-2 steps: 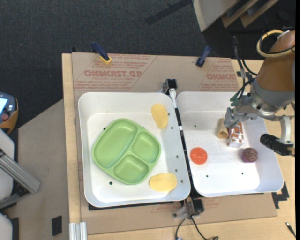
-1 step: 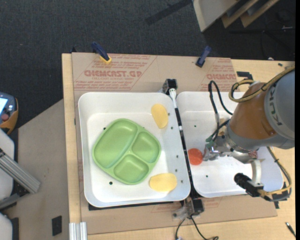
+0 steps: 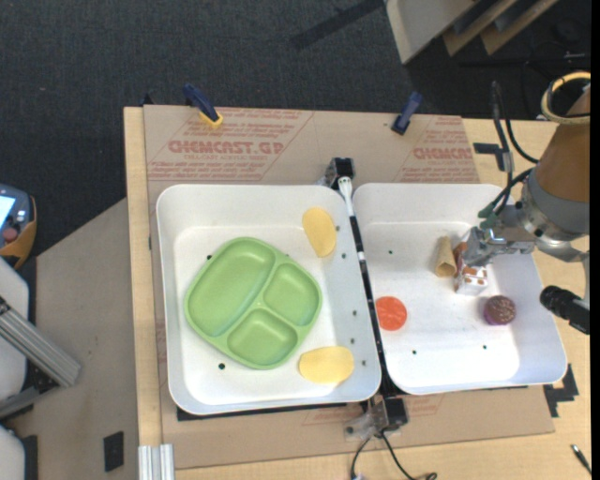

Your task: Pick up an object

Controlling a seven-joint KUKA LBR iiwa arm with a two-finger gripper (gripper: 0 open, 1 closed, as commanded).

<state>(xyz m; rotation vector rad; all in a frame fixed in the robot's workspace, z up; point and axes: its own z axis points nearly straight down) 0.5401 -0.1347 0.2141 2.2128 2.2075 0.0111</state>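
Two shallow white plastic bins (image 3: pixel 173 309), smooth, slight sheen. Green three-compartment plastic plate (image 3: pixel 253 302), matt-smooth. Brown printed cardboard sheet (image 3: pixel 262 136) under the bins, dull, papery. Dark floor covering (image 3: pixel 94 56), rough, carpet-like. Metal hand (image 3: pixel 480 246), grey, faintly shiny.

right bin (image 3: pixel 525 370): tan wedge (image 3: pixel 443 256) upper middle | small white-and-brown box (image 3: pixel 472 276) just right of the wedge, at the pincer (image 3: pixel 476 246) | purple ball (image 3: pixel 500 310) below-right of box | orange disc (image 3: pixel 391 314) near left wall

Dark carpet (image 3: pixel 187 47) surrounds a cardboard-topped bench (image 3: pixel 281 141) held by blue clamps (image 3: pixel 202 103), with wooden furniture (image 3: pixel 469 28) beyond.
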